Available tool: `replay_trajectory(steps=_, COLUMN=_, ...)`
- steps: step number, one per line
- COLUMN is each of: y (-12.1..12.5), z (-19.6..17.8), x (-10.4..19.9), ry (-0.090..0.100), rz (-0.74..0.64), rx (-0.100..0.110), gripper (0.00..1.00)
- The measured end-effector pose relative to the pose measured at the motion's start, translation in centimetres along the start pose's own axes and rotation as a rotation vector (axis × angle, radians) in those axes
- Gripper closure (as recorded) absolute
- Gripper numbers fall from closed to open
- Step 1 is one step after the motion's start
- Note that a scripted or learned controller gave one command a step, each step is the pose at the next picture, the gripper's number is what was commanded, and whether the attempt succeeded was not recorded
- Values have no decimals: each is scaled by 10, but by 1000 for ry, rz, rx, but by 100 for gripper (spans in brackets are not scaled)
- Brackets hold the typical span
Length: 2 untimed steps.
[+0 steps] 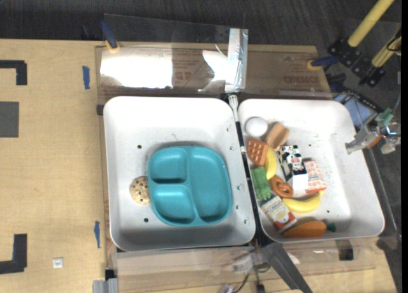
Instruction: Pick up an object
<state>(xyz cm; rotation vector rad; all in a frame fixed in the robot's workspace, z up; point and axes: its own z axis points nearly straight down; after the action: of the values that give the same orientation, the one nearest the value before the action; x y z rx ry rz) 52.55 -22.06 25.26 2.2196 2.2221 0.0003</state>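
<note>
On the bench sit two white bins side by side, the left bin (121, 158) and the right bin (344, 183). Biggest of the things inside is the teal plate (189, 185) with three sections, lying in the left bin, and a small cookie (139, 190) rests just beside its left edge. Over in the right bin, toy foods are piled close together by the left wall: a yellow banana (299, 204), an orange carrot (305, 228) at the bottom edge, a little juice box (278, 211), a red and white carton (313, 176), a brown waffle (257, 152) and a white round cup (255, 126). At the right edge, the gripper (373, 135) hangs above the right bin's far rim, and nothing is between its tips (I cannot tell how wide it is). I think the picking has not started. Next, it should move left over the pile, choose one toy at the edge, like the carrot, and come down straight.
</note>
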Motion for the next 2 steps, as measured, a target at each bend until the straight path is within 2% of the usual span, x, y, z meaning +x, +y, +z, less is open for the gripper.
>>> replay_trajectory(steps=1, y=-39, z=102, x=70, ry=3, rz=-82, rx=7, gripper=0)
replay_trajectory(steps=2, y=19, z=157, x=95, ry=-10, rz=-412, rx=-21, gripper=0)
